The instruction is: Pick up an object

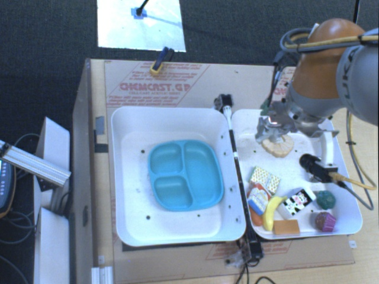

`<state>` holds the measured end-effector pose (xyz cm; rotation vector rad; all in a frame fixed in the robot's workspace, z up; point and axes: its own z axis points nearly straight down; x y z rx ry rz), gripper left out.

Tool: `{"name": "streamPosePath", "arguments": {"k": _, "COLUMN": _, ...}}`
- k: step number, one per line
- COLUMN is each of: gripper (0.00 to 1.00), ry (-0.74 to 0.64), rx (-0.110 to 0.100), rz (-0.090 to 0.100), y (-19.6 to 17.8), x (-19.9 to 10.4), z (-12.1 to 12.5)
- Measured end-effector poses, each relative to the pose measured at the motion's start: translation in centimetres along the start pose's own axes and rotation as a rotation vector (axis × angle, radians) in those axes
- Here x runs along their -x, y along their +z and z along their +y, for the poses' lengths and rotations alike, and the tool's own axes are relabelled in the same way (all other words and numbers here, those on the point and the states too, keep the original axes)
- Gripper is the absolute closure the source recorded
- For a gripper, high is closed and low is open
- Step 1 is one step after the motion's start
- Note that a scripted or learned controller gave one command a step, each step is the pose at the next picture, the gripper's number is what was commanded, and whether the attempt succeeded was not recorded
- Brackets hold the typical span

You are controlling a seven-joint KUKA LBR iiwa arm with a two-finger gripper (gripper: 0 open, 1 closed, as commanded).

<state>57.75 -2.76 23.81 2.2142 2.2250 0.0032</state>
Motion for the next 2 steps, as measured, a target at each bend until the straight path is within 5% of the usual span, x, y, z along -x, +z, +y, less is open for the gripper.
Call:
{"name": "streamPosePath", "arguments": {"k": 1, "gripper": 1.00, "ry": 0.000, "rx": -0.002, "rz": 0.002, "y": 1.7, "x": -5.2, "z": 2.1}}
{"name": "streamPosePath", "arguments": {"k": 2, "gripper": 1.00, "ry": 0.004, "rx": -0.002, "rz": -0.001, "y": 2.4, "x": -4.0, "z": 1.9}}
